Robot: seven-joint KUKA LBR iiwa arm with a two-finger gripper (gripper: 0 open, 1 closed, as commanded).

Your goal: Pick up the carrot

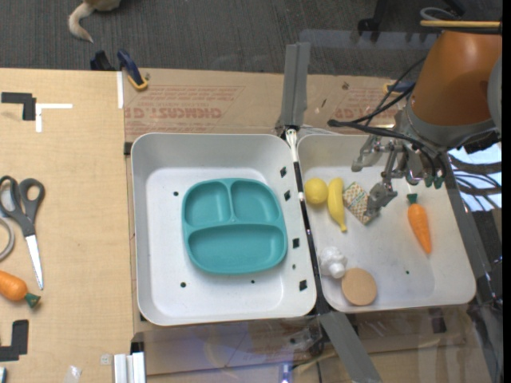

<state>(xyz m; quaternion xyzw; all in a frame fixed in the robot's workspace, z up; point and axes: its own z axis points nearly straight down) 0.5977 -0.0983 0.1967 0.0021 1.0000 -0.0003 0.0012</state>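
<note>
We hover our jaws [386, 191], whose state we cannot tell, just left of the carrot [419, 226] lying free in the right bin [455, 290], since we judge the grasp not yet made.

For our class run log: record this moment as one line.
gripper: above right bin | carrot: lying in bin, ungrasped | banana: left of gripper

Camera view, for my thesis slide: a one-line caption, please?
The gripper hangs over the right bin, beside the carrot; a teal plate fills the left bin.
</note>
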